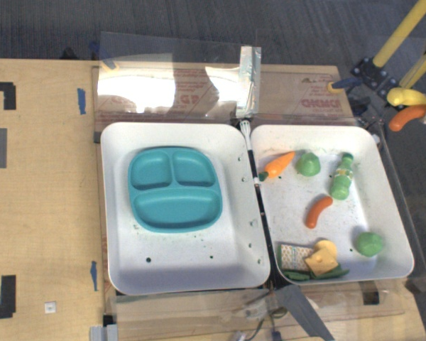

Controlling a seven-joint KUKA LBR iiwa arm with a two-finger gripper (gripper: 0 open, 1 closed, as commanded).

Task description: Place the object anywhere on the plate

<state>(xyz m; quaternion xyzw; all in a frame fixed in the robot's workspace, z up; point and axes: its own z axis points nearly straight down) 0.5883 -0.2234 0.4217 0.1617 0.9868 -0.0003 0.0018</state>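
A: Since the plate is the target, where does it sit?

B: In the left bin, about the middle, flat. It is teal, with 3 compartments: 2 small ones at the far side, 1 wide one at the near side.

A: And the things to pick from?

B: All in the right bin, across the divide from the plate. I cannot tell which 1 is the task's object. A carrot lies at the far left, its tip close to the bin's left wall. Just beside it is a green ball. Right of that lies a green bottle, pointing roughly away from the camera.

A: The middle?

B: An orange sausage, tilted, apart from the rest. A 2nd green ball rests near the near right corner.

A: Near left corner?

B: A yellow piece lies on a patterned pouch, with something green under both; too small to name.

A: The gripper: open, closed, holding anything?

B: I cannot tell.

A: Anything off the bins?

B: Yellow clamps beyond the right bin's far corner, and a clear sheet behind the bins on the tabletop.
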